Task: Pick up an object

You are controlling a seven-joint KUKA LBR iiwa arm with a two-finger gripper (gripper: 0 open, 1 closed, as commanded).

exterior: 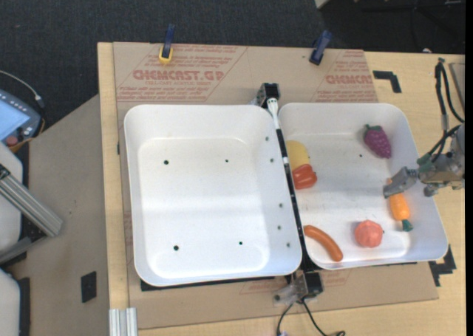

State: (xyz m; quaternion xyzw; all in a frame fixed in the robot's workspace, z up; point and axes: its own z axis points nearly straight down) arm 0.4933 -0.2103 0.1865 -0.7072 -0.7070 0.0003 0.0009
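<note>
My hand (403, 183) reaches in from the 3 o'clock edge and sits low over the right bin (336, 124), near that bin's 3 o'clock rim. The visible part of it is a grey metal assembly with cables trailing off toward the frame edge. Its tip lies just above the carrot (400, 207); whether it touches the carrot I cannot tell. Whether my fingers are spread or pressed together I cannot tell, and nothing is seen between them.

Count of contents, right bin: five items.
- One bunch of purple grapes (378, 140) at 1 o'clock in the bin.
- One carrot at 4 o'clock, orange with a green stub, just beside the rim.
- One pinkish-red round fruit (369, 233) at 5 o'clock, near the carrot but apart from it.
- One orange sausage-shaped piece (323, 242) at 7 o'clock, lying at a slant.
- One yellow-and-red piece (299, 165) at 9 o'clock, against the wall shared with the left bin (199, 187).

Bins: two, side by side on the desk (111, 179). Clamps at the 12 o'clock desk edge: two, one yellow (167, 51), one blue (320, 47).
</note>
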